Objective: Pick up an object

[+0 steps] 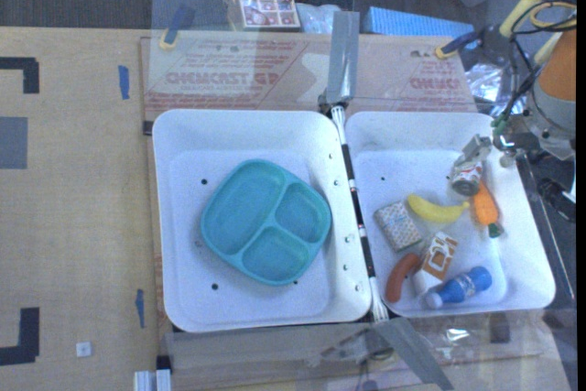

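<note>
While the claw [502, 140] sits half cut off, grip impossible to judge, one teal plate [265, 222], one banana [436, 210], one carrot [485, 206], two bins [174, 137].

— Where is the arm [558, 92] seen?
— At the right edge of the camera view, its orange band uppermost and grey wrist below, cables looped above.
— And the gripper [506, 140]?
— It is carried low at the wrist's left; its state cannot be made out.
</note>
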### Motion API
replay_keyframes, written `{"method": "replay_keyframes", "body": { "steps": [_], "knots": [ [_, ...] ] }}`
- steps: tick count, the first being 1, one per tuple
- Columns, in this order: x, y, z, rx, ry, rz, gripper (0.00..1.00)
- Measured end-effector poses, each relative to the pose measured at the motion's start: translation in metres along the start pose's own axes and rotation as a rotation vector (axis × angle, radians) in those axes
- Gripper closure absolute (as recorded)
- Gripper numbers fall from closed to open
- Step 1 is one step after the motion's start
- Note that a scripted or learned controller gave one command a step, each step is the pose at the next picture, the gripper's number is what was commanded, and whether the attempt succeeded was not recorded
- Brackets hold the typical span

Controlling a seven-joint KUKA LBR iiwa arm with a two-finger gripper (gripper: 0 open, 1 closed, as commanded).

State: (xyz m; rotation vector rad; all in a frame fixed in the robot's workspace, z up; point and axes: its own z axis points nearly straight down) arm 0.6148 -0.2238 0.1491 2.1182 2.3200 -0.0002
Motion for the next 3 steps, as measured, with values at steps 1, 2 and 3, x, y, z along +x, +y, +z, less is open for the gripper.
{"method": "replay_keyframes", "body": {
  "steps": [1,2,3],
  "knots": [
    [0.01,-0.004,0.061,-0.008,0.009,-0.049,0.0],
    [0.005,-0.003,0.048,-0.013,-0.001,-0.046,1.0],
    [0.111,0.03,-0.076,-0.002,0.0,0.016,1.0]
  ]
}}
